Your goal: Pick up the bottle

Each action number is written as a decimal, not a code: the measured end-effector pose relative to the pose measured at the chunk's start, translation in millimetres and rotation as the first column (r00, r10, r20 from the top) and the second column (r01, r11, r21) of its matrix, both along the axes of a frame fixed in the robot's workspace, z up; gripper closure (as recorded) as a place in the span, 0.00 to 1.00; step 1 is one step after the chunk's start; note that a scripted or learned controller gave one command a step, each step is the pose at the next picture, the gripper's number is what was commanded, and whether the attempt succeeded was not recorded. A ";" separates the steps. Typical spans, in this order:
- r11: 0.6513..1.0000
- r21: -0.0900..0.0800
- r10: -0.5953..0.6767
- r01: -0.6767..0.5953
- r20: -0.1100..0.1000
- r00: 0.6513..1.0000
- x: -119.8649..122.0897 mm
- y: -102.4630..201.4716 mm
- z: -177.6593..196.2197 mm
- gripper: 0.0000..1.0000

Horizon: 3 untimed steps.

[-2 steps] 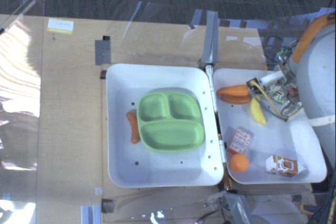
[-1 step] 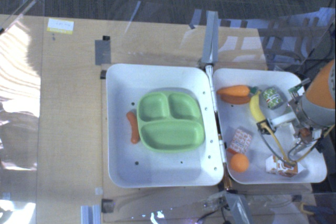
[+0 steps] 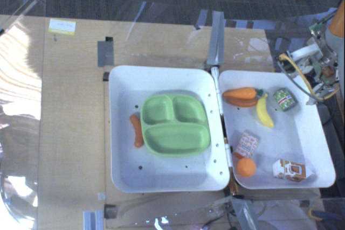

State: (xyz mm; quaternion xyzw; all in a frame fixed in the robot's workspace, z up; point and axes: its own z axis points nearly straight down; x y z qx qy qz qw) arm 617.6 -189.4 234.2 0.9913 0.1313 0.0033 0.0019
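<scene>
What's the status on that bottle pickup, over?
End effector at right bin's far right rim, apart from the items. Bottle: can't pick one out. Carrot, banana, orange, carton in that bin.

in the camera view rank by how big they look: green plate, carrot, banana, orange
1. green plate
2. carrot
3. banana, close to the carrot in length but thinner
4. orange

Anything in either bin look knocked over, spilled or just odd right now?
No spills or damage. The milk carton lies on its side near the right bin's front corner. A sausage sits outside the green plate, against its left edge. No bottle stands out.
</scene>
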 end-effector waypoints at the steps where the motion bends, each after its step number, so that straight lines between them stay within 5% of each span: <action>1: 1.000 0.004 0.008 -0.008 -0.016 1.000 32.8 -15.9 -136.0 0.00; 2: 1.000 0.002 0.020 -0.020 -0.009 1.000 35.8 -13.4 -123.9 1.00; 3: 0.999 0.000 -0.053 0.053 0.002 0.999 37.8 21.3 5.6 1.00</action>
